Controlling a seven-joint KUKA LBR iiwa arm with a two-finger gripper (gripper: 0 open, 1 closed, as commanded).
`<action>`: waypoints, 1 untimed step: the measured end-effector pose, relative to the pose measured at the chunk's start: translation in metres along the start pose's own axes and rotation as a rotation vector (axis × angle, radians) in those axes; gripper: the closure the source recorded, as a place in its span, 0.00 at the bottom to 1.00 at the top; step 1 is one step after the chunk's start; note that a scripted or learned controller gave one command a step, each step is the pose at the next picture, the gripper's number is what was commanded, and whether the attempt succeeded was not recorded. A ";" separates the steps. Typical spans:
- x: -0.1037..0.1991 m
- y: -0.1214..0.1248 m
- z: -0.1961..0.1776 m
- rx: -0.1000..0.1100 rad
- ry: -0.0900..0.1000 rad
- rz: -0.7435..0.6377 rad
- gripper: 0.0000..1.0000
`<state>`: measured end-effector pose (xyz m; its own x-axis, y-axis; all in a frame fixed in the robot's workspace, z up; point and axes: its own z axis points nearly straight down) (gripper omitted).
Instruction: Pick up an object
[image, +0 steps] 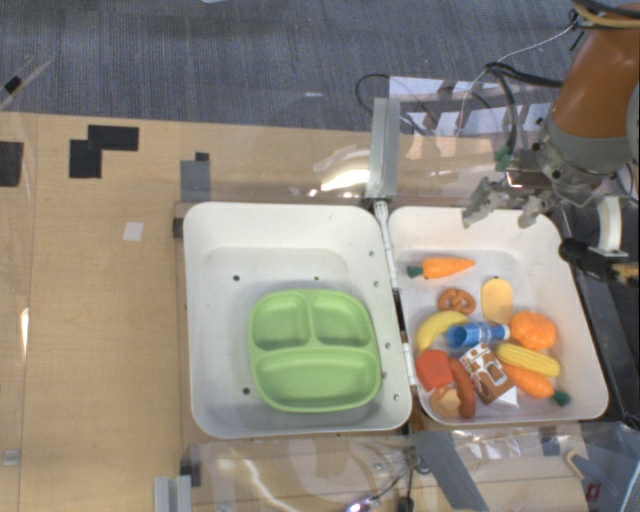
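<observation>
Toys (485, 345) heaped in right bin (590, 385). Claw (507, 207) above bin's far edge, spread wide, gripping nothing.

bins (300, 225): we see smooth white plastic with a slight sheen
tray (314, 350): green plastic, smooth and softly glossy
toy food (485, 345): glossy moulded plastic, as we read it
bench (90, 330): pale wood-look surface, matt
floor (200, 60): far grey carpet, rough and ribbed
arm band (598, 85): orange, smooth satin finish
</observation>
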<state>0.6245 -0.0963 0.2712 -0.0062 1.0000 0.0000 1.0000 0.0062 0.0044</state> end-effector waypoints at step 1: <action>0.027 -0.088 -0.024 -0.001 0.001 0.016 0.00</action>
<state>0.5362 -0.0695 0.2946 0.0099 1.0000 0.0011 0.9999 -0.0099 0.0052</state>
